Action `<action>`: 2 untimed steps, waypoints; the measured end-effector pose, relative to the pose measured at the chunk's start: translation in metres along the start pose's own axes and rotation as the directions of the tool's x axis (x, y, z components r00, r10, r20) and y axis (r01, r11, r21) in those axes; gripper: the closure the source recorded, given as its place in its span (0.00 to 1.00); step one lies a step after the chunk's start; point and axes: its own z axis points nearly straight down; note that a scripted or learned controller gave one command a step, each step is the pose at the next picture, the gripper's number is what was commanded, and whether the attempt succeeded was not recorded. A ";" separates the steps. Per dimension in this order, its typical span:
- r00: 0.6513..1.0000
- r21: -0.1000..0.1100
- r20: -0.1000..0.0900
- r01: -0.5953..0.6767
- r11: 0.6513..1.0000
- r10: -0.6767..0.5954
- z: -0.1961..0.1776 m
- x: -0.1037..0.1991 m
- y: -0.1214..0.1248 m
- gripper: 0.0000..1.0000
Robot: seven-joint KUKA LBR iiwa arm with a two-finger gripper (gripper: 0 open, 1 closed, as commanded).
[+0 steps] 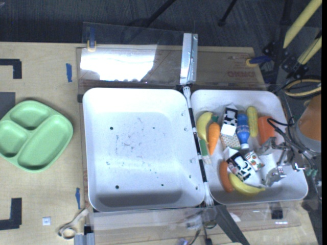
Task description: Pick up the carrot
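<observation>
Sitting far off to the gripper's left, a green divided plate (33, 135) rests on the wooden bench (46, 55), well apart from both bins. Nearer, the left white bin (138, 142) shows only faint scuff marks on its floor. The right white bin (292, 188) holds the clutter. At its left side, well to the left of the gripper, a yellow banana (204, 123) lies along the wall with the carrot (213, 137) just beside it, the carrot's thick orange end uppermost and its narrow end pointing toward the near side; a green piece lies just left of it. Closer in, a black-and-white patterned block (230, 115) and a blue bottle (242, 130) sit above and left of the gripper, with a second orange item (265, 128) just above it. A second banana (244, 187) curves along the near side, left of and below the gripper, touching a printed black-and-white box (241, 165). The gripper (274, 173) hangs low at the bin's right side, apart from the carrot; whether its fingers are apart or together I cannot tell. The arm (310, 122) enters from the right.
</observation>
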 end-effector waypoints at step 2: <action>0.982 0.000 0.000 0.189 0.982 -0.189 -0.118 0.013 -0.001 0.00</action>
